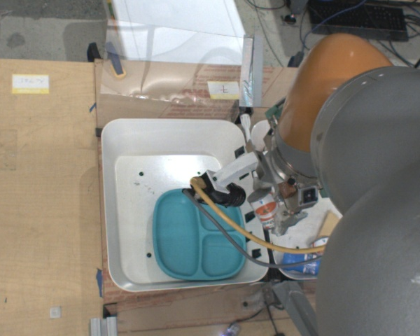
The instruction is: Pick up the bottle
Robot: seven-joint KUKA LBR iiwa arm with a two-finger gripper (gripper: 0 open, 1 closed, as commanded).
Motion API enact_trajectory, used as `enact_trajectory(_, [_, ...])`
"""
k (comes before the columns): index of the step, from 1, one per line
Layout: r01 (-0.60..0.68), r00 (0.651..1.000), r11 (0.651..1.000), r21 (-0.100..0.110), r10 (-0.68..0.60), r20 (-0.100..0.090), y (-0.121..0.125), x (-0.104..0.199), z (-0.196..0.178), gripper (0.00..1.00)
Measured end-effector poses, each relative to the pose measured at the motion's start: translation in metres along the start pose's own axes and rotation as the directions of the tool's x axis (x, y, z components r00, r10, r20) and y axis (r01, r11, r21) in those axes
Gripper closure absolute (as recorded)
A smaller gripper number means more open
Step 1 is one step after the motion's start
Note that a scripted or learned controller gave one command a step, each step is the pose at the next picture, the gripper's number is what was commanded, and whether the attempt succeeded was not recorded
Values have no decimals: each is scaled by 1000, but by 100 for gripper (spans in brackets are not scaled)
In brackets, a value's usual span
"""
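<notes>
A small white bottle (265, 211) with a red label stands in the right bin (291, 271), close to the wall shared with the left bin. My gripper (285, 208) hangs right over it, under the grey wrist and orange band of the arm. The gripper's body and cables hide most of the bottle. From this angle I cannot make out whether anything sits between the fingertips.
A teal divided tray (196, 240) lies in the left bin (126, 187). A yellow and a grey cable (227, 222) loop over that tray. In the right bin, a blue packet (299, 262) and a tan wooden piece (329, 224) lie near the bottle. The arm covers most of the right bin.
</notes>
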State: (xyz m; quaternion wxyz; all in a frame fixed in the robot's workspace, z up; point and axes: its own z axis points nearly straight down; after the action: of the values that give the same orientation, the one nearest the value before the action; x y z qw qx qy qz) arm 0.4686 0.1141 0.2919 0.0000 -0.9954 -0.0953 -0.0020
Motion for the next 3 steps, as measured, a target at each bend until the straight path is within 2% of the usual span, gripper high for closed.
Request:
enact_trajectory(1, [-3,1000,1000,0,3,-1,1,1,-10,100])
enact_trajectory(2, [5,1000,1000,-1,-5,1,-24,25,-60,100])
enact_trajectory(3, [12,1000,1000,1,-12,7,20,7,5,100])
